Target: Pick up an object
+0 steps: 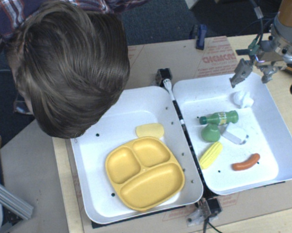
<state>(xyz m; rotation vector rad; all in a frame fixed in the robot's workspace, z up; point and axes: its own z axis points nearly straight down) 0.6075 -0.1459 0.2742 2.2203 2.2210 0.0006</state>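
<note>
My gripper (253, 74) hangs over the far edge of the right bin (286, 137), its two grey fingers spread apart and open, with nothing between them. Just below it lies a small white crumpled object (243, 99). Further in lie a green bottle (219, 118) on its side, a green rounded piece (210, 133), a clear flat piece (234, 137), a yellow corn cob (211, 155) and an orange-red sausage (245, 162).
The left bin (93, 200) holds a yellow divided plate (144, 173) and a pale yellow piece (150, 131). A person's dark-haired head (72, 64) leans over that bin's far left corner. Brown cardboard (217, 50) lies under both bins.
</note>
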